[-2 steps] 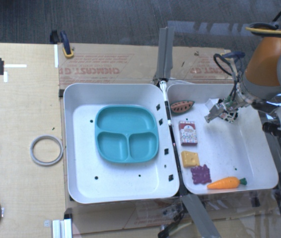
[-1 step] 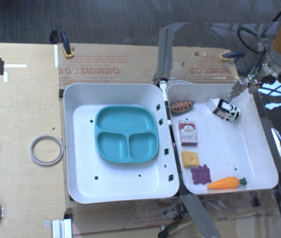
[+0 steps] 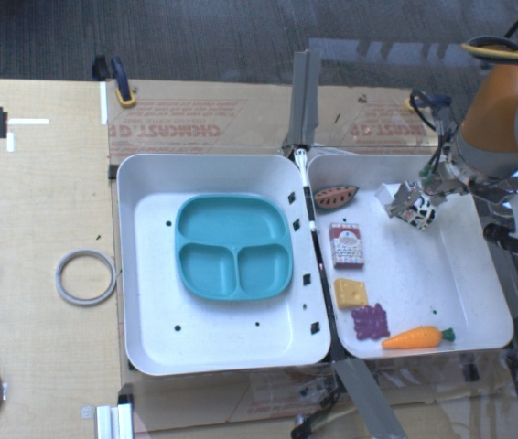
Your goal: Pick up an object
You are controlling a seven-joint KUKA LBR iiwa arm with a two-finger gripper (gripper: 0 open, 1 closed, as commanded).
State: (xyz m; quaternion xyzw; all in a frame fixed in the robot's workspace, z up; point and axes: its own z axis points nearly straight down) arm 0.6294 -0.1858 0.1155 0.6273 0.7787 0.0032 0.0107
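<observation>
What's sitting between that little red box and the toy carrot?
In the camera view, a yellow cracker and a purple piece lie between the red box and the carrot.

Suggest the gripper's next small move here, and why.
Probably a short travel toward the bin's near side, then down. The gripper sits at the far end of the right bin, while the red box, cracker, purple piece and carrot lie apart from it.
</observation>
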